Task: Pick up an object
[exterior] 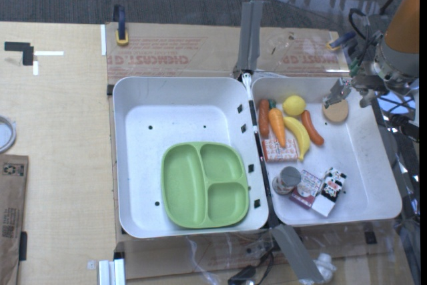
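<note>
Leftmost, a green divided plate (203, 183) lies alone in the left bin (133, 143); across the divider, the right bin (373, 170) holds two carrots (275, 127), a banana (298, 135), a lemon (293, 105), a sausage (311, 128), small boxes and a cup near the front. Far right, the gripper (347, 91) hangs at the bin's back corner just above a tan disc (336, 111), apparently gripping nothing; whether it stands apart or closed cannot be told. Best bet, judging from this: drop straight onto the disc, well apart from the clutter, straddle its rim squarely, then lift.

Bright, even overhead light; soft shadows, slight blur.
</note>
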You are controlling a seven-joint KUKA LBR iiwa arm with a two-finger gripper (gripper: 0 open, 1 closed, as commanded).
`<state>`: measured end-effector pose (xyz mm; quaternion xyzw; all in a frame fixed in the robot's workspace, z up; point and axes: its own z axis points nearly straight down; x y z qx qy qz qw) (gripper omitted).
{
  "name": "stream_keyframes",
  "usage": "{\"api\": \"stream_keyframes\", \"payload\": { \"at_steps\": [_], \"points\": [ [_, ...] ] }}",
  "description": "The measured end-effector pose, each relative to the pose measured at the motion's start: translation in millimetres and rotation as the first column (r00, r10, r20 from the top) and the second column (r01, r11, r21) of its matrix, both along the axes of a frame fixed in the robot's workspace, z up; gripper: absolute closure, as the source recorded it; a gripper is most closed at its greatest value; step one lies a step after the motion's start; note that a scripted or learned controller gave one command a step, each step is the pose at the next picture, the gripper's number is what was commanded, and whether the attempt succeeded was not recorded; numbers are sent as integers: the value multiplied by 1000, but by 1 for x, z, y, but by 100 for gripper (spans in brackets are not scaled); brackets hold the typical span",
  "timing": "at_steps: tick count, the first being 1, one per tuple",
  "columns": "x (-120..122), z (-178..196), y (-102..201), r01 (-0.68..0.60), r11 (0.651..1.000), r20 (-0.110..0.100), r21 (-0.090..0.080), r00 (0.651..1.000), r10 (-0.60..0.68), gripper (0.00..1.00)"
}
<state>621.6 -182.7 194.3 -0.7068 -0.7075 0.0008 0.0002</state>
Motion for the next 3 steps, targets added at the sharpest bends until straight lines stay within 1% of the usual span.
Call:
{"api": "stream_keyframes", "payload": {
  "at_steps": [1,2,3],
  "points": [
    [-2,-103,51,-120,993,0,1,993,120,0],
    [-1,-91,49,-118,993,6,-2,993,118,100],
    [18,-2,110,-169,986,2,0,986,169,100]
  ]
}}
